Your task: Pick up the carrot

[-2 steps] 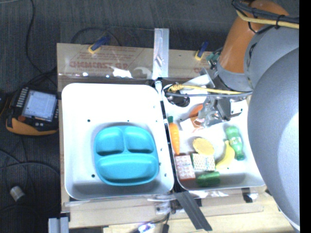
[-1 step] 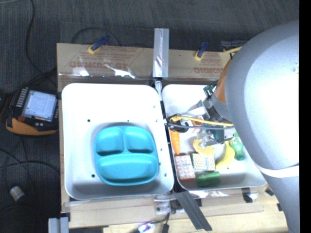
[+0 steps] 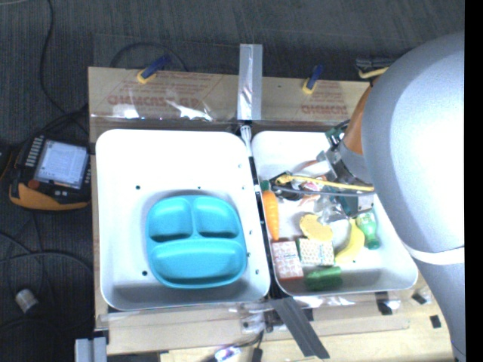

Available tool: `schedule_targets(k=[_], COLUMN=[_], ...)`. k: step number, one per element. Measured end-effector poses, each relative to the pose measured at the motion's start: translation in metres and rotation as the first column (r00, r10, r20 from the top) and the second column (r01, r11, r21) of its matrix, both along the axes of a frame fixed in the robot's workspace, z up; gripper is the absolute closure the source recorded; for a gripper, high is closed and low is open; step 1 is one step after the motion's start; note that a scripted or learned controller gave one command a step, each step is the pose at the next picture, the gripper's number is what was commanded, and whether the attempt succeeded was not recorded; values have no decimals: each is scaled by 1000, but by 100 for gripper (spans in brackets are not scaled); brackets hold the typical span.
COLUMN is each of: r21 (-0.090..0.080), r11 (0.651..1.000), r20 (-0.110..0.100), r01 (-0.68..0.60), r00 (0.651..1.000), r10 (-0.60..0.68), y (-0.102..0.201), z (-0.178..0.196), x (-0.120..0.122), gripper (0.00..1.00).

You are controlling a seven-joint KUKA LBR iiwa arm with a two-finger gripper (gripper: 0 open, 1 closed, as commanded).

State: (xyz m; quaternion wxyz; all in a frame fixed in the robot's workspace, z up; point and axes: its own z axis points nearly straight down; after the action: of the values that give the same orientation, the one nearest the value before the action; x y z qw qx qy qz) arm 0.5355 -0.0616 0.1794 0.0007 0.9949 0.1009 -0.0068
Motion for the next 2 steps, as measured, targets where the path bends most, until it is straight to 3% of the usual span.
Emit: schedule_targets(k=[1, 2], r21=[4, 7], r11=[1000, 1000], r20=[-1, -13], r01=[1, -1], r00=[1000, 1000], r10=[-1, 1], y=[-43, -42], z=[-54, -49], x=[-45, -47], gripper=[100, 100])
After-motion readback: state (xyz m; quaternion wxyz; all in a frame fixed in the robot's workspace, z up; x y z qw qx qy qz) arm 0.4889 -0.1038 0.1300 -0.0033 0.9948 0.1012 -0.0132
